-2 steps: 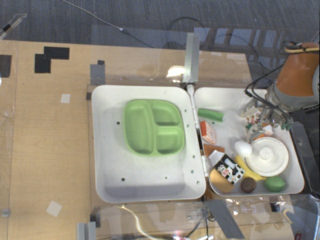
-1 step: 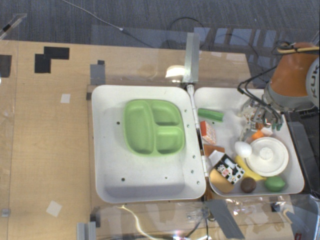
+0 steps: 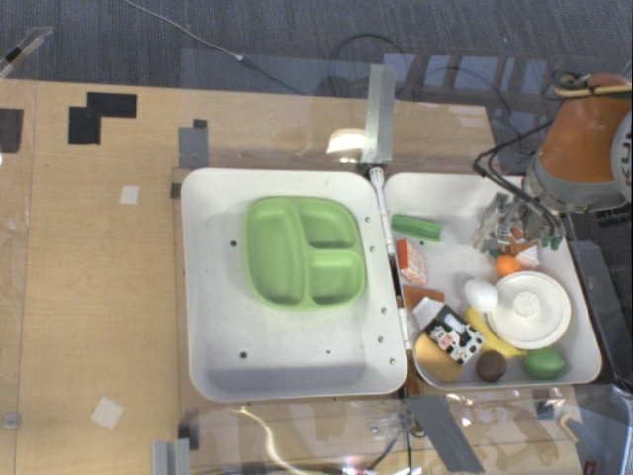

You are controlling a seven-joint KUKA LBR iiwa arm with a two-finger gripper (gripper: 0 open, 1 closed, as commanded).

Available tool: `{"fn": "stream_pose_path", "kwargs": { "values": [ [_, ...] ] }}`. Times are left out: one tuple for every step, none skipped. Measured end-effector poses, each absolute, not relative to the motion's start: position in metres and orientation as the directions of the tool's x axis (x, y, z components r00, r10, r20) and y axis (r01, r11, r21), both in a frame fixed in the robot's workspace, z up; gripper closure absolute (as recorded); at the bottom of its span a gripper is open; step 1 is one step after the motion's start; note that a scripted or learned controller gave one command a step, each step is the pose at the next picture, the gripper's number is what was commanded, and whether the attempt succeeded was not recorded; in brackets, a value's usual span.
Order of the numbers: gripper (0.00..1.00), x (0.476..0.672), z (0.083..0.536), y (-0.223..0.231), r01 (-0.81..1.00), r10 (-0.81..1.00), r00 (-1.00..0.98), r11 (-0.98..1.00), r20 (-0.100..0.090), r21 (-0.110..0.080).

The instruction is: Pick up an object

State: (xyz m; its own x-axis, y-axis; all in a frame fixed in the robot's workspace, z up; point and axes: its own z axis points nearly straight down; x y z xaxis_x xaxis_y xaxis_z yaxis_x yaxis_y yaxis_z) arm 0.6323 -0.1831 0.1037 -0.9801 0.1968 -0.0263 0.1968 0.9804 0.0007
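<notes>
While your arm reaches in from the right, the end effector (image 3: pixel 516 228) hovers over the right bin's (image 3: pixel 450 191) upper right corner, just above a small orange ball (image 3: pixel 507 263); whether it is spread or pressed together you cannot tell. The candidates crowd that bin: a green stick (image 3: pixel 416 228), a white egg (image 3: pixel 481 294), a white round lid (image 3: pixel 532 308), a brown ball (image 3: pixel 492 365) and a green lime-like piece (image 3: pixel 543 363). The left bin (image 3: pixel 213 364) holds a green divided tray (image 3: pixel 303 251). You are probably descending toward the orange ball, since it sits apart enough for a clean grasp.
</notes>
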Motion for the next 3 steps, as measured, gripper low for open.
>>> {"fn": "stream_pose_path", "kwargs": {
  "values": [
    [0.0, 0.632, 0.103, -0.183, 0.196, 0.196, -0.98, 0.981, -0.025, 0.001],
    [0.0, 0.608, 0.088, -0.206, 0.215, 0.215, -0.977, 0.977, -0.011, 0.0],
    [0.0, 0.66, 0.088, -0.178, 0.351, 0.351, -0.936, 0.936, 0.004, -0.001]
  ]
}}
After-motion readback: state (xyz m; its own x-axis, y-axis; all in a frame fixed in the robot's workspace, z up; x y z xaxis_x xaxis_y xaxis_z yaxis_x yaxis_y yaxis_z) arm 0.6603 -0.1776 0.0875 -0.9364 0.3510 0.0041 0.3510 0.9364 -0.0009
